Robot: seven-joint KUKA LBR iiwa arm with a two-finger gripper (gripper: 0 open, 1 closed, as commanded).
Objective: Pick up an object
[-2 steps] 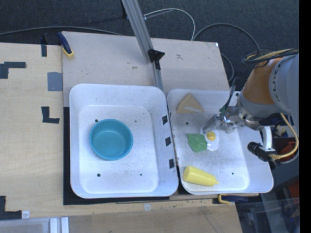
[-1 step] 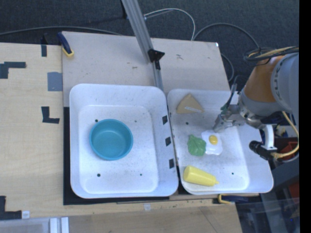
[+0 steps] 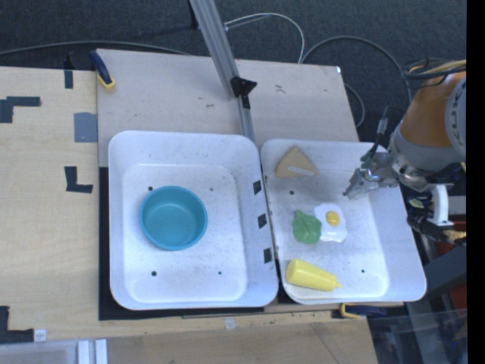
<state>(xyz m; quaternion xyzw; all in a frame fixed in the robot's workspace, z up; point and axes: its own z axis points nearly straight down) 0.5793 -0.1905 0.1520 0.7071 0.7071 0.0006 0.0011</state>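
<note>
The arm leans in from the right, wrist bent down, jaws (image 3: 355, 191) low over the right bin's (image 3: 394, 279) far right side; whether they're apart, I can't tell. Nothing's gripped: wedge (image 3: 295, 163) at the far edge, fried egg (image 3: 331, 221) and green piece (image 3: 306, 227) mid-bin, yellow piece (image 3: 310, 276) at the near edge.

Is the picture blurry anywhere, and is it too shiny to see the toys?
In the camera view, both white bins look bright but not glaring; the blue bowl, fried egg and yellow corn are fairly sharp; the gripper is small and slightly soft.
</note>
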